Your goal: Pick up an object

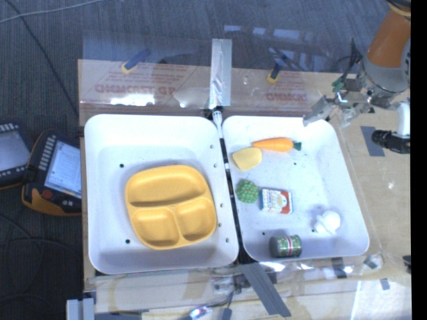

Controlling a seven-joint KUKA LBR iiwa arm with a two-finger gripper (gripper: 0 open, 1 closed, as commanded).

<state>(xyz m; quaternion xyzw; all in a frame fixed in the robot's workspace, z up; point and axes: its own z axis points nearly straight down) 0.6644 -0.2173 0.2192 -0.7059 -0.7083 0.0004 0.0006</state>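
- The grey arm with its orange band (389, 35) enters at the upper right corner of the view, above the far right corner of the right-hand shallow white bin (352, 199).
- Its two-finger gripper (319, 114) hangs over that bin's far rim, apart from every object; nothing sits between the jaws, and whether the jaws are spread or pressed together cannot be told at this size.
- An orange toy carrot with a green tip (273, 145) lies across the right bin's far part, closest to the gripper.
- A pale yellow rounded piece (246, 158) lies just beside the carrot's blunt end, near the wall shared with the left bin.
- A small green knobbly ball (247, 191) rests toward the viewer from the yellow piece, also close to the shared wall.
- A small white and red packet (275, 201) lies just beside the green ball, toward the right bin's middle.
- A white crumpled lump (326, 222) sits near the right bin's right wall.
- A dark green can with a label (285, 246) lies on its side by the right bin's near rim.
- The left-hand shallow white bin (107, 179) holds a yellow three-compartment plastic tray (171, 205) at its middle.
- Both bins rest side by side, touching, on the desk (393, 199).
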